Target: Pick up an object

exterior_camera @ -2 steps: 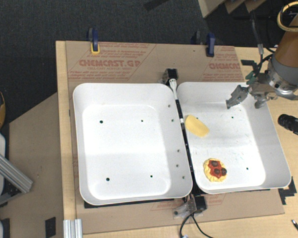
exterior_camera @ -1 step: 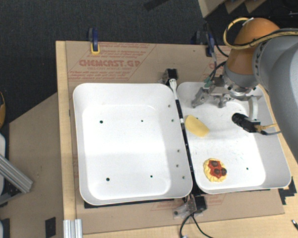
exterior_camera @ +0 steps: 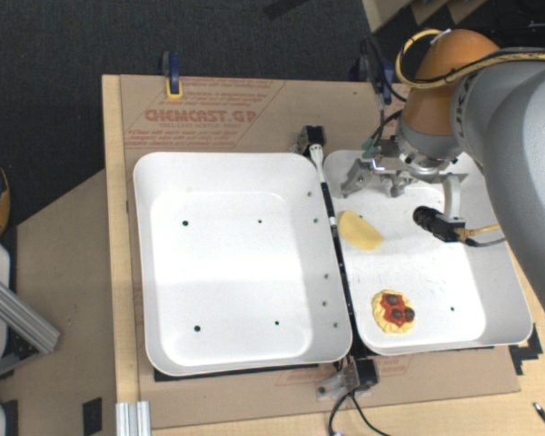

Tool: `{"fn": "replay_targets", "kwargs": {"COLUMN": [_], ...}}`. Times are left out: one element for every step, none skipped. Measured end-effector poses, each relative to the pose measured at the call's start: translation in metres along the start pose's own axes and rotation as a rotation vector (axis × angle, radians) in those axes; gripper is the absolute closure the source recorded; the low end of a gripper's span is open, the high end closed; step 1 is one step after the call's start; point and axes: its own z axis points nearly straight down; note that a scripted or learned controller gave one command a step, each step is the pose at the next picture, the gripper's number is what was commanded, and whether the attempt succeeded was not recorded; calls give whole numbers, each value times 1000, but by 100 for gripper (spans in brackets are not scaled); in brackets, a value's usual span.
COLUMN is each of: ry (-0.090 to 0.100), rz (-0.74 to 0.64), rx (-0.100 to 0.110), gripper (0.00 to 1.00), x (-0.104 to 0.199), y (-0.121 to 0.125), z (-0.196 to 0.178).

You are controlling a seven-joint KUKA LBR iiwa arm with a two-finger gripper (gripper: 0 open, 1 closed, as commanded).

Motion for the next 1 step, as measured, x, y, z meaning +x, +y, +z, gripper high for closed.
{"fn": "replay_targets", "kwargs": {"ry": [2], "rz": [-7], "rx": [-15], "gripper": [0], "x": [91], "y": [3], "z": [-135]}}
